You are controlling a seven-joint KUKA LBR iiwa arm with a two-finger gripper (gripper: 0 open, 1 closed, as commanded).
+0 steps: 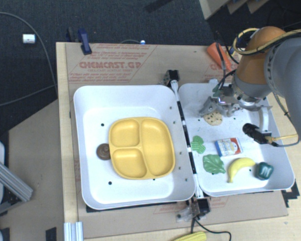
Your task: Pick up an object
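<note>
Hovering gripper (221, 102) sits just above cookie (212, 118) in right bin (286, 177) (far-left area); finger spread unreadable from here. Descend straight, centre over cookie, close gently, lift slowly.

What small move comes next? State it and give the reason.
Probably a short straight descent: the gripper hangs just above the round tan chocolate-chip cookie at the far end of the right white bin, with the green leaf pieces and the yellow banana lying well clear.
</note>
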